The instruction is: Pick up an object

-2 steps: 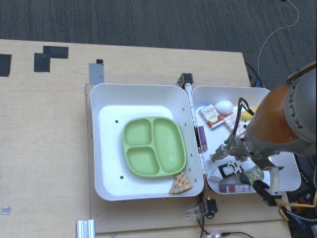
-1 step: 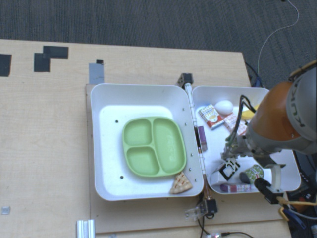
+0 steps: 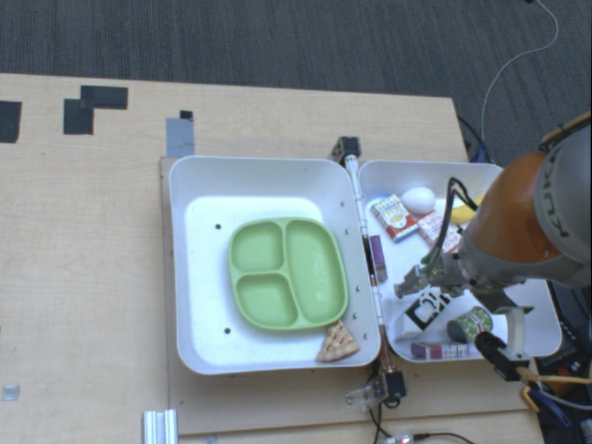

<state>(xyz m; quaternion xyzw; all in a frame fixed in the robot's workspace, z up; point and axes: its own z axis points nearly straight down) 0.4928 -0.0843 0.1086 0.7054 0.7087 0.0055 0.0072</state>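
Observation:
My gripper (image 3: pixel 418 283) hangs low over the middle of the right bin (image 3: pixel 546 340), below the grey arm's orange band (image 3: pixel 509 225). Just under it lies a small black-and-white object (image 3: pixel 424 311). A green can (image 3: pixel 473 325) lies to the right of that, and a flat purple-and-white pack (image 3: pixel 435 350) rests at the bin's front edge. Toward the back of the bin are a white egg (image 3: pixel 418 198), a red-and-white carton (image 3: pixel 390 215), a yellow item (image 3: pixel 460 215) and a pink-and-white packet (image 3: pixel 442 236) partly hidden by the arm.
The left bin (image 3: pixel 199 248) holds a green divided plate (image 3: pixel 287 274), with a pizza slice (image 3: pixel 338 342) at its front right corner. A ridge (image 3: pixel 363 239) separates the two bins. Cables lie at the bench's front right corner (image 3: pixel 555 382).

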